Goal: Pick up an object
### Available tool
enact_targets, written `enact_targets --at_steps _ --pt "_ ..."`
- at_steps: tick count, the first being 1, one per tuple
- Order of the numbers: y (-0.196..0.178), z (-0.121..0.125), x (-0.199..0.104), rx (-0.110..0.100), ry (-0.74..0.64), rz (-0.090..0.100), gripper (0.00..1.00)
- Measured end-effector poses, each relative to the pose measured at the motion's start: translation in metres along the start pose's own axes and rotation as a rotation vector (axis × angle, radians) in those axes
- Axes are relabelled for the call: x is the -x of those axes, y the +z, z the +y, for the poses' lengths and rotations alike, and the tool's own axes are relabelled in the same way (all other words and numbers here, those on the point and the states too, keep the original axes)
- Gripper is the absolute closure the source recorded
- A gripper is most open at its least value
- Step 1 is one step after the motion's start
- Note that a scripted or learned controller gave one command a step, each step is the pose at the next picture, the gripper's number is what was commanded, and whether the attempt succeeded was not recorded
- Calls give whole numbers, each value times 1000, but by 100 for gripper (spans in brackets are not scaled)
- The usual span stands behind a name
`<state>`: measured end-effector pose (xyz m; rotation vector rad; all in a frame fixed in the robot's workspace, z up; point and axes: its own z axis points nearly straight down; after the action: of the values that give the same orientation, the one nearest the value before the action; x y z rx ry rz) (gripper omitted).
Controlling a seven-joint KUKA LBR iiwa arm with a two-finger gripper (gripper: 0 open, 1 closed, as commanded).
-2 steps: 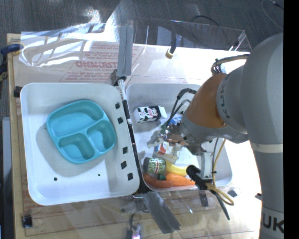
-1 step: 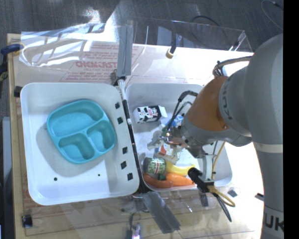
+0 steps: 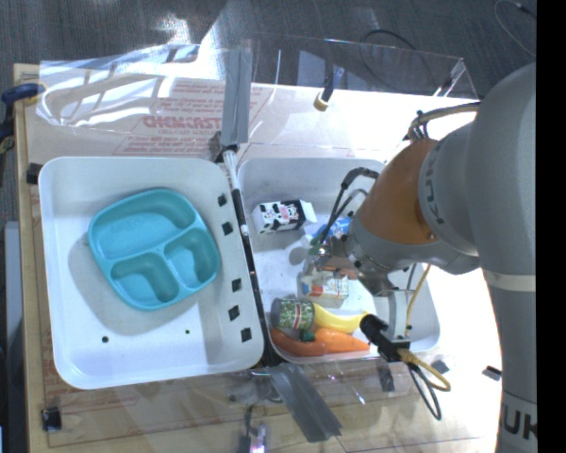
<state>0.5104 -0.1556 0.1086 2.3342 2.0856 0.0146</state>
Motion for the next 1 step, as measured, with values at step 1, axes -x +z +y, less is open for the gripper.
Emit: enact_targets --at_steps 1 --pt "0 0 0 0 -1 0 0"
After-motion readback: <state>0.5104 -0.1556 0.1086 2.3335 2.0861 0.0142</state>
